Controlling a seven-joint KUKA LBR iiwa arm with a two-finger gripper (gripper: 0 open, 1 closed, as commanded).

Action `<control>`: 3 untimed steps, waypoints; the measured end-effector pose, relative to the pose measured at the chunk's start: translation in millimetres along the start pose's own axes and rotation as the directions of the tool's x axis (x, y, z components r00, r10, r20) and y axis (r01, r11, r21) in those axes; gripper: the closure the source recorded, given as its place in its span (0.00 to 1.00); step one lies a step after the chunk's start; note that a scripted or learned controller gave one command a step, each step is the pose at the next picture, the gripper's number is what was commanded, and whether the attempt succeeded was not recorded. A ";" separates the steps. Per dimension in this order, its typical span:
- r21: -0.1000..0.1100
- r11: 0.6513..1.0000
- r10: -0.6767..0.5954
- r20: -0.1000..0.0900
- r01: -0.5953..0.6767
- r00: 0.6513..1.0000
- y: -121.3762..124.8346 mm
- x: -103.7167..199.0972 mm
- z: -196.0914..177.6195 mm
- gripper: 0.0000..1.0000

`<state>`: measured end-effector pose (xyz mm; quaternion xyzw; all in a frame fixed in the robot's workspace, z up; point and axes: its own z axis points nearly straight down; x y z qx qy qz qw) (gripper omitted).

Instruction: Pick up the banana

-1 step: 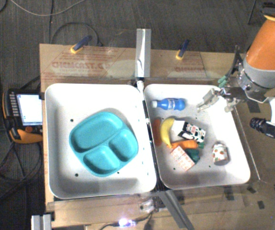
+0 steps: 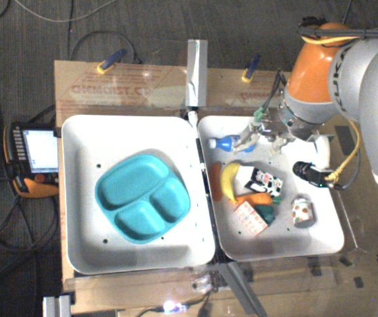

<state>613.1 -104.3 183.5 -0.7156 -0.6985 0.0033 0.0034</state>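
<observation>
The yellow banana (image 2: pixel 229 180) lies in the right bin (image 2: pixel 327 240), near its left wall, curving from top to bottom. It touches a white and black box (image 2: pixel 266 181) on its right. My gripper (image 2: pixel 261 132) hangs over the back of the right bin, up and to the right of the banana and well apart from it. Nothing shows in its grasp.
A blue and white bottle (image 2: pixel 226 142) lies at the bin's back left, just under the gripper. An orange carrot (image 2: pixel 260 200), a red patterned packet (image 2: pixel 250 218) and a spotted cup (image 2: pixel 301 211) lie nearby. The left bin (image 2: pixel 76 243) holds a teal divided plate (image 2: pixel 144 197).
</observation>
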 end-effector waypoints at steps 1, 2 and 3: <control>-0.007 0.994 0.111 0.000 -0.111 0.994 -12.6 7.0 91.6 0.00; -0.001 0.994 0.112 -0.003 -0.112 0.994 -12.8 7.0 85.8 1.00; -0.006 0.996 0.090 -0.001 -0.090 0.996 -29.4 79.1 1.1 1.00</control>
